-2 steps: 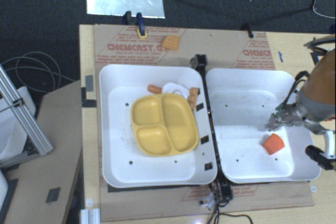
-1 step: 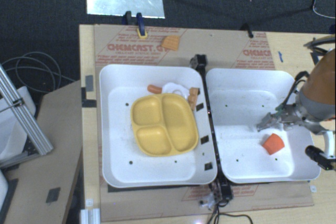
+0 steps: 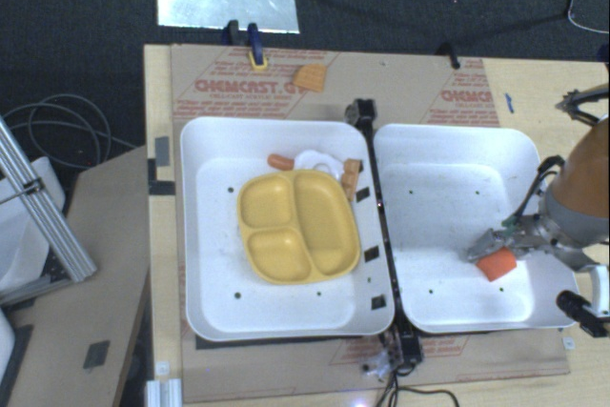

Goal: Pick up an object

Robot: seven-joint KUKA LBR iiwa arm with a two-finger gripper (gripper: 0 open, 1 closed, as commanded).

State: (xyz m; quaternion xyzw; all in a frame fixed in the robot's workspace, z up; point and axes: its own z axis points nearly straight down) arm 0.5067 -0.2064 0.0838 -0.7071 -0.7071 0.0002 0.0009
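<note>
The one readable text is red print on the brown protective sheet (image 3: 400, 86) that covers the tabletop behind the two white bins: just beyond the left bin (image 3: 205, 234) it reads "CHEMCAST", in capital letters slanting a little, with a finer line of red print under it that is too small to make out. Beyond the right bin (image 3: 519, 148) the same red lettering appears again at an angle, cut short so that only "CHEMCAST" in part can be read.

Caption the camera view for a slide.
Gripper poised at an orange block in the right bin; yellow divided tray in the left bin.
</note>
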